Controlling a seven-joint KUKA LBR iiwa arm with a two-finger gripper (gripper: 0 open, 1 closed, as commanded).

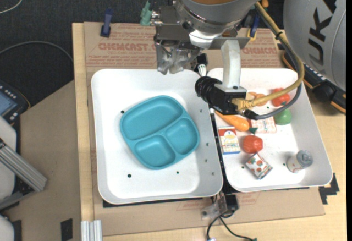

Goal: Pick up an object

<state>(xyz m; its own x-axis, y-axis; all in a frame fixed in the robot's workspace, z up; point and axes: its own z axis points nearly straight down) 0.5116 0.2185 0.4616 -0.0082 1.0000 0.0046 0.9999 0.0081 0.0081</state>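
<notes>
From my desk I see the gripper (175, 61) hanging over the far rim of the left shallow white bin (104, 124), and I cannot tell whether it is released or clenched; nothing visible is in its grasp. My main worry is the nearest candidate, the teal three-compartment plastic tray (159, 132). It lies flat and wide in the middle of that bin, so a straight descent would probably meet a broad surface with no edge to pinch, and the tray could skid or tip instead of lifting. Coming down where the gripper is now risks hitting the bin's rim. The tray is the only thing I see in the left bin. The right shallow white bin (316, 146) is crowded: an orange plastic carrot (237, 121) near the divide, a small white-and-red carton (229, 141) just below it, a round red tomato-like toy (252, 143) beside that, a green ball (284, 118) further right, a small patterned box (257, 166) and a squat grey can (298, 160) toward the near edge. With pieces that close together, I'd expect a grab there to nudge the neighbours.
</notes>
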